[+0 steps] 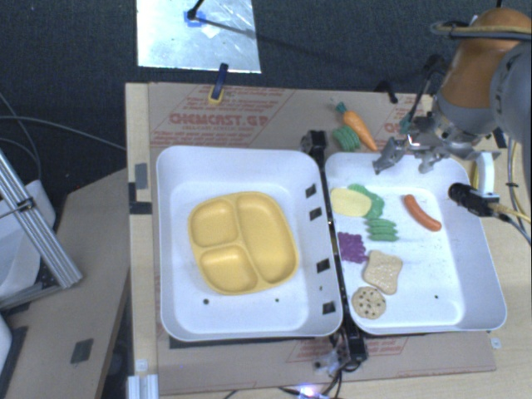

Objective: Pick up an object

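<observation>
Pincer [409, 158] spread, grasping nothing; sausage [422, 212] long axis slants upper-left to lower-right.

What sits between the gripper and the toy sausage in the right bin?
Nothing visible. The gripper is over the right bin's far rim, open, holding nothing. The sausage lies just in front of it on bare floor, with the green beans and lettuce off to the left.

You saw the arm [486, 65] cut off at the frame's right edge; lower left, a grey block [7, 364] was cropped too.
</observation>
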`<state>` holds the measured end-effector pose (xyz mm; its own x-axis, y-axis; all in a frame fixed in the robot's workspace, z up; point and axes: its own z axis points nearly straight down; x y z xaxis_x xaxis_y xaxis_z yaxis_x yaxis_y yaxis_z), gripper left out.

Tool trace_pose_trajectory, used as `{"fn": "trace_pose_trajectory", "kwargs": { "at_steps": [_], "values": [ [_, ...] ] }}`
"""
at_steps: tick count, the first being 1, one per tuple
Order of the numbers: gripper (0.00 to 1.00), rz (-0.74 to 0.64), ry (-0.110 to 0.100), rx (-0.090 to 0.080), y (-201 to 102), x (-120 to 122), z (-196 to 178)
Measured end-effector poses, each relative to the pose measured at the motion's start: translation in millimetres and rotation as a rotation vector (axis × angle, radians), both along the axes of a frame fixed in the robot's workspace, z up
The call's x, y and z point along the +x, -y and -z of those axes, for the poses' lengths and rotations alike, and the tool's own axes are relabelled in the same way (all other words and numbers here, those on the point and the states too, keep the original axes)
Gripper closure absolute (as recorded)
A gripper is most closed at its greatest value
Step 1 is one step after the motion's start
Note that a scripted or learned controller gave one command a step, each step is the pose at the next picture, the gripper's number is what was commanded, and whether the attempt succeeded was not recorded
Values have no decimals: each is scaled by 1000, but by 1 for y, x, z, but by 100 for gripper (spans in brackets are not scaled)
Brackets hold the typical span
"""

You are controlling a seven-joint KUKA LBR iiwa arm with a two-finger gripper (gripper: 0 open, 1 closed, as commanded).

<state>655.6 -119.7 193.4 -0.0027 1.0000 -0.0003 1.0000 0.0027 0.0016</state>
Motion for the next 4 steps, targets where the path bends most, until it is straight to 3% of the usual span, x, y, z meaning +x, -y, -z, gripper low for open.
{"fn": "trace_pose_trajectory", "kwargs": {
  "at_steps": [1,2,3,4],
  "values": [
    [0,4,-12,3,3,-81,78],
    [100,1,2,0,3,-75,62],
    [100,3,-6,2,-19,-122,76],
    [100,5,7,-2,2,-169,-25]
  ]
}}
